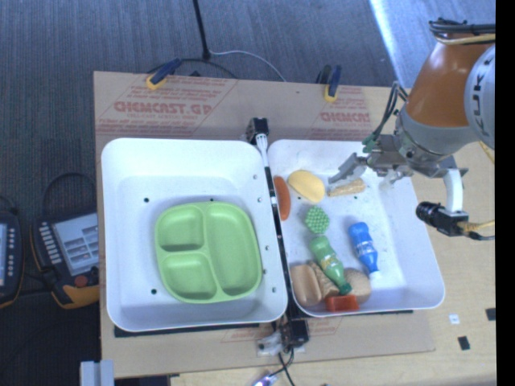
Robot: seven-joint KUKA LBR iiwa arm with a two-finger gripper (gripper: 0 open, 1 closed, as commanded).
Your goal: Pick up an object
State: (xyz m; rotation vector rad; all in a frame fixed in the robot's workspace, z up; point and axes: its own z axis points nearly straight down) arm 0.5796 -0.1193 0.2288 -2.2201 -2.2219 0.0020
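Toy food crowds the right white bin (418,240): a yellow lemon-shaped piece (306,186) near its 11 o'clock corner, a green bottle (329,264) at centre, a blue bottle (363,248) just right of it. Bare floor lies toward 3 o'clock. The left white bin (129,175) holds a green divided plate (208,250). The gripper (348,179) hovers at 12 o'clock, arm slanting in from 2 o'clock, fingers apart over a tan wedge (348,188), grasp uncertain.

Grey arm (451,127) with orange band, dark cables, metal pincer (354,171).

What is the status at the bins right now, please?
Pincer over right bin, holding nothing. Tan piece just below it. Yellow lemon close beside.
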